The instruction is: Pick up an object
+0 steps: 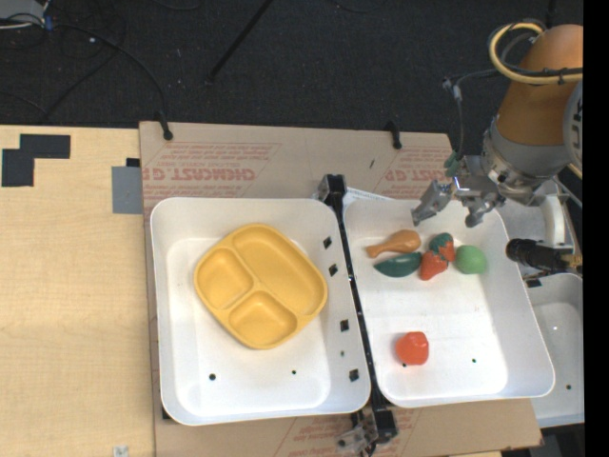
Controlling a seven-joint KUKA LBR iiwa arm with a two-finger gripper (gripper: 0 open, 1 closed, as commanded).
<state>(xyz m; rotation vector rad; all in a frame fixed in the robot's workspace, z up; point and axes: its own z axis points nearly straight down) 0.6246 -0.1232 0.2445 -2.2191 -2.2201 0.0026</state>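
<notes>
The bench (67, 284) is pale wood, with a cardboard sheet (247, 165) laid on it. On the cardboard sit two white bins, touching side by side: the left bin (181, 379) at 9 o'clock of the right bin (476, 369). Dark patches (33, 155) mark the wood at 10 o'clock of the left bin, a grey one (125, 188) just beside the cardboard's edge.

A single fixed camera looked down at a slant on the table (67, 284) from above, near enough to frame both white bins: the left bin (181, 369) and the right bin (495, 369) beside it, dark floor beyond.
</notes>
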